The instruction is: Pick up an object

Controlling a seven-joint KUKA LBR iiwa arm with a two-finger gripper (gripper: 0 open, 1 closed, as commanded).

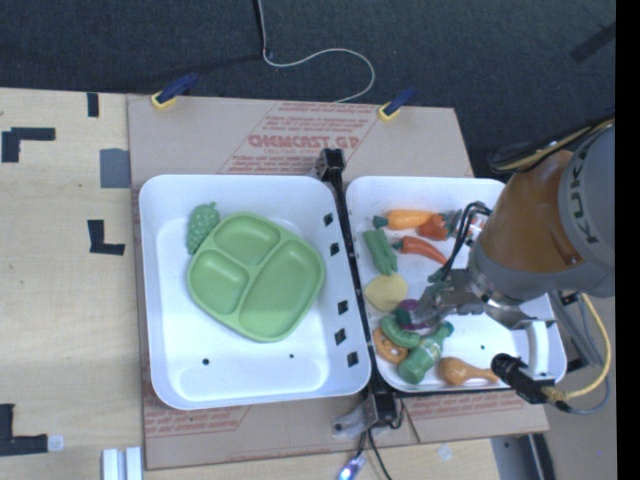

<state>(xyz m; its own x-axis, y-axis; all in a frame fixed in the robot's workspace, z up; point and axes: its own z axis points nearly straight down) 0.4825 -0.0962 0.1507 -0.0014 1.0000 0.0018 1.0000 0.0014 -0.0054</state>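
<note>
While the arm [545, 233] is reaching in over the right bin [500, 184], the tool [428, 310] is sitting low among the toy food, right at a purple piece [408, 318] in the middle of the pile. Whether it is clenched on that piece or released I cannot tell, so the pick is looking, at best, half done: the descent seems made, and a sure grasp and the lift are remaining. Crowding the purple piece are a yellow piece [385, 291] just above it, a green bottle [424, 354] just below, and an orange-and-green piece [391, 344] at its left, any of which may be getting in the way. Farther up are lying a green pod [379, 250] and two carrots [415, 220]; an orange gourd [462, 372] is lying near the front wall. A green plate [258, 277] and grapes [202, 224] are occupying the left bin [165, 268].
</note>
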